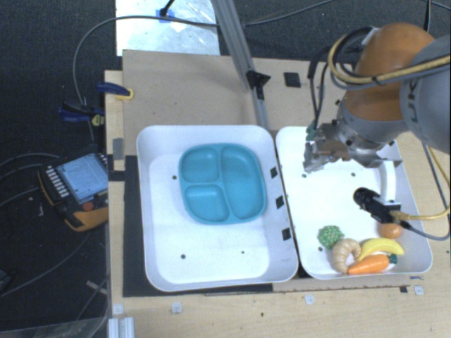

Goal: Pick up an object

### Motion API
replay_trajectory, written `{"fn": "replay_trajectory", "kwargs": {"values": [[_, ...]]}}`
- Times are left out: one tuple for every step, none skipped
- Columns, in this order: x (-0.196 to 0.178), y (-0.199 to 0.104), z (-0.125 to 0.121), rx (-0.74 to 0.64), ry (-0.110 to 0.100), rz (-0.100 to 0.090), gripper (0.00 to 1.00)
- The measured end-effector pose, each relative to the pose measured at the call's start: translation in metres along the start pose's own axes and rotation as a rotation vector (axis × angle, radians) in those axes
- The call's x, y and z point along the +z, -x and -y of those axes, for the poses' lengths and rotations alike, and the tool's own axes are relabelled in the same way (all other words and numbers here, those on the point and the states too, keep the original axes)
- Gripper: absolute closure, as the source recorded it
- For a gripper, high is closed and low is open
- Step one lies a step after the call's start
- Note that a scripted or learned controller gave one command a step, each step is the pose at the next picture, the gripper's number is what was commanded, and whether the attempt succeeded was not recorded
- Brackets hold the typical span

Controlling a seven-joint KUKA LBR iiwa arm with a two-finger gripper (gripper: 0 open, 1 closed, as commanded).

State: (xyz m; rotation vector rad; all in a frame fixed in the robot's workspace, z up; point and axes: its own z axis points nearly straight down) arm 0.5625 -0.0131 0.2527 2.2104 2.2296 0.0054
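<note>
Toys (pixel 345 251) all bunched in the near right corner of the right bin (pixel 331 196), Sue, and that's where the action has to be.

Agreed, Dan. I count a green broccoli (pixel 329 236) on the left of the bunch, a banana (pixel 382 246) on the right, a carrot (pixel 368 264) lying along the near wall, and a small orange piece (pixel 390 230) just behind the banana.

And the gripper (pixel 315 157)?

Well apart from them. It sits over the far left part of that same bin, close to the wall shared with the left bin (pixel 162 238). The arm (pixel 394 69) leans in from the right, orange band up top.

Open or closed down there?

Can't tell, Dan. From this angle it's a dark grey cluster against the white floor, and I can't say whether it touches the floor either.

And next door?

A blue divided plate (pixel 222 184) in the left bin, set towards the far side.
</note>
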Motion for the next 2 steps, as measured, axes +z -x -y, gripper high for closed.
{"fn": "replay_trajectory", "kwargs": {"values": [[0.007, -0.045, -0.018, 0.000, -0.001, 0.000, 1.00], [0.025, -0.087, -0.052, 0.000, -0.001, 0.000, 1.00]]}}
